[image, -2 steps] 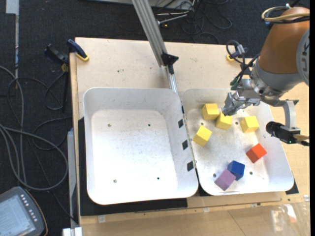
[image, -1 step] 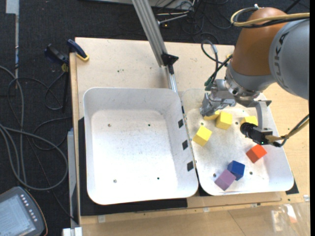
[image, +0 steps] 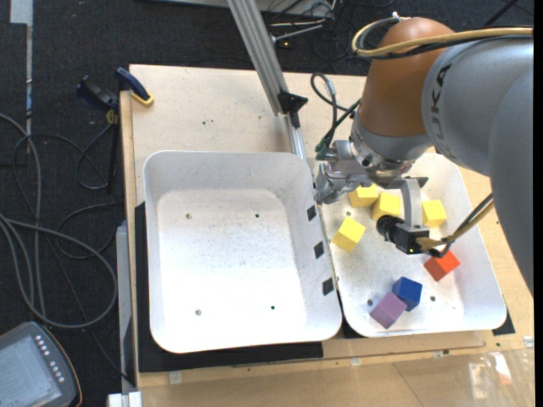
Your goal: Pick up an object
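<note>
— Pale table (image: pixel 212 100) carries a left bin (image: pixel 221 253) and a right bin (image: pixel 467 291); the cubes (image: pixel 390 203) all lie in the latter, right of centre.
— And the pincer (image: pixel 327 189)?
— Low at that bin's upper left edge. Wide or narrow cannot be told, and nothing is seen held.
— So the step is the approach?
— Likely. One yellow cube (image: pixel 349 233) sits just below it, so the next move calls for centring over that, then descending.

A fixed camera above looks slantwise onto both bins (image: pixel 221 253).
</note>
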Controlling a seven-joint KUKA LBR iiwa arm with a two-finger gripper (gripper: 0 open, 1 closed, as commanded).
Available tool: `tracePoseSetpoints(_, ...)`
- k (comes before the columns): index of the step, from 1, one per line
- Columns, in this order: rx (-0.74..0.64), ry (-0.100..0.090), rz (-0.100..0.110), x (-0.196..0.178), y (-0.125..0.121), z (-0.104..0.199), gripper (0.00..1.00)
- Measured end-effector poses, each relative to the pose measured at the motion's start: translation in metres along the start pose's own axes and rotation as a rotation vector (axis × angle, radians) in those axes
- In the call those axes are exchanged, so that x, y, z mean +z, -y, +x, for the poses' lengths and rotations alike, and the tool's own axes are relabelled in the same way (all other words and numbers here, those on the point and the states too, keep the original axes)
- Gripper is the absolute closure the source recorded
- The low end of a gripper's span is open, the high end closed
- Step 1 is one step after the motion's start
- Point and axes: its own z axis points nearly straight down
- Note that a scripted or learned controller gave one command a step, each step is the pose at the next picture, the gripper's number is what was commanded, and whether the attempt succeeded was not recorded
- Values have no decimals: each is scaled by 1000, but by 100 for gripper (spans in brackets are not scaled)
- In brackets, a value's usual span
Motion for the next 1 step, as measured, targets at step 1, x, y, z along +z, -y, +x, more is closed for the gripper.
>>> tracePoseSetpoints(1,0,0,0,10,0,55,100)
